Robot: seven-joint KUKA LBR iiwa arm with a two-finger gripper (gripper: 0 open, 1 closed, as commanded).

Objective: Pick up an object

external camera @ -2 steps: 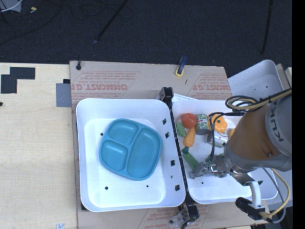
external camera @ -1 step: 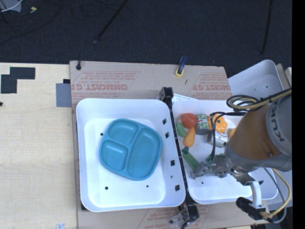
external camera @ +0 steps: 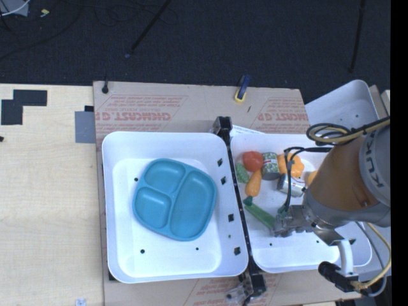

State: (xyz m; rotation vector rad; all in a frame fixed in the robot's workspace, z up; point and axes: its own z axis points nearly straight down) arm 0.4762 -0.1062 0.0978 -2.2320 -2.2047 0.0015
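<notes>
Here, gripper [external camera: 285,224] low in right bin [external camera: 299,266], beside green stick [external camera: 259,213].
Stick lies just left, running diagonally; finger state: cannot tell.

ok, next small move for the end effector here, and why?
Probably a short lift straight up to test the grasp. The end effector sits low in the right bin, right at the end of the long green piece, with the orange carrot and red piece further back. Whether it actually holds anything is not visible.
</notes>
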